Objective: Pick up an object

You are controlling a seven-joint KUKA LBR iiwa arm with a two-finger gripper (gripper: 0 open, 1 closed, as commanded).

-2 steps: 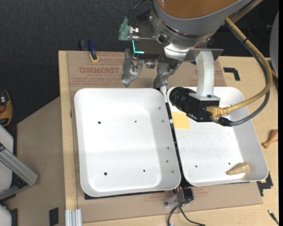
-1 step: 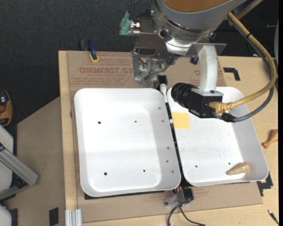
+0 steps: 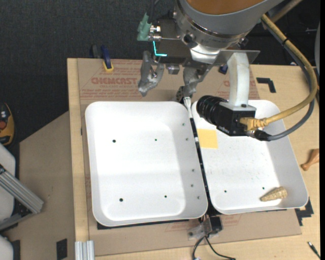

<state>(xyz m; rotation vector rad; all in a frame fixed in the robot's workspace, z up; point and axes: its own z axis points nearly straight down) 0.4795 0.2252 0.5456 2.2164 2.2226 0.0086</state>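
Hovering over the far rim of the bins, the two-finger metal gripper (image 3: pixel 167 84) has its fingers spread apart with nothing between them; the left finger (image 3: pixel 148 77) hangs above the cardboard-brown bench top (image 3: pixel 76 152) behind the left shallow white plastic bin (image 3: pixel 96 167), and the right finger sits close to the divider where the two bins meet. Neither fingertip looks in contact with any object, though whether the right one touches the rim is hard to tell. The grey arm wrist with its orange band (image 3: pixel 218 7) fills the top of the view, and a black cylindrical camera module on a white bracket (image 3: pixel 221 116) overhangs the right shallow white plastic bin (image 3: pixel 284 152).

Candidates to pick are both in the right bin. A flat yellow square pad, sponge- or foam-like (image 3: pixel 207 138), lies near the divider, just below the black module. Likely light and soft, low profile, so pinching across two opposite edges looks best. A small tan ridged cone-shaped object (image 3: pixel 274 194) lies at the near right corner, well apart from the gripper; probably light and stiff, best taken across its thicker middle.
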